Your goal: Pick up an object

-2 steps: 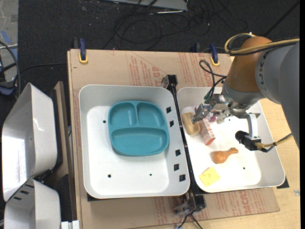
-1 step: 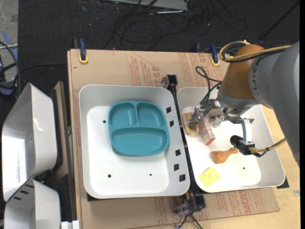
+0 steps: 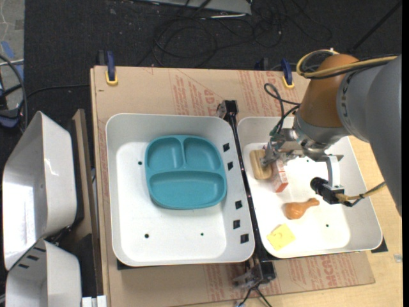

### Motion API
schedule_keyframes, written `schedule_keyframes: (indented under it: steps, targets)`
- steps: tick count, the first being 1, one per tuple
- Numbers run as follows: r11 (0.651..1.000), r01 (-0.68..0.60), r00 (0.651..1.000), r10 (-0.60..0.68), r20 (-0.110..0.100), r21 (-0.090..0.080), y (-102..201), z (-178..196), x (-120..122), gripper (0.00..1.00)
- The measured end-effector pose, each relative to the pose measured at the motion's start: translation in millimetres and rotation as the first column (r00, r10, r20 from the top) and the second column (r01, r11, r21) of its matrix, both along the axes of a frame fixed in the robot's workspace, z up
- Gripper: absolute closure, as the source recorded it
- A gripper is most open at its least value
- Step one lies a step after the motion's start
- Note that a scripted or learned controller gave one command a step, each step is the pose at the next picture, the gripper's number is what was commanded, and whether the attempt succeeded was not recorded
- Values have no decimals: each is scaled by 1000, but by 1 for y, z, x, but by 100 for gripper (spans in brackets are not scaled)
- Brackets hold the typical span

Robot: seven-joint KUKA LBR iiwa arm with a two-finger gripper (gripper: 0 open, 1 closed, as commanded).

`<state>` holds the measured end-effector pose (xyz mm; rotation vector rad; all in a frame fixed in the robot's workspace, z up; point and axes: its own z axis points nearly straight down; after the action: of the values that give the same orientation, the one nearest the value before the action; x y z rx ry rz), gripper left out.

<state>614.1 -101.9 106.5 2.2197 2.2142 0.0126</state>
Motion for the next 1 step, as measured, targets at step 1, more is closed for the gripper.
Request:
schedule_keyframes:
  steps: [1]
  targets:
    - [1000,0,1000,0,-5,-3,-9,59,2,100]
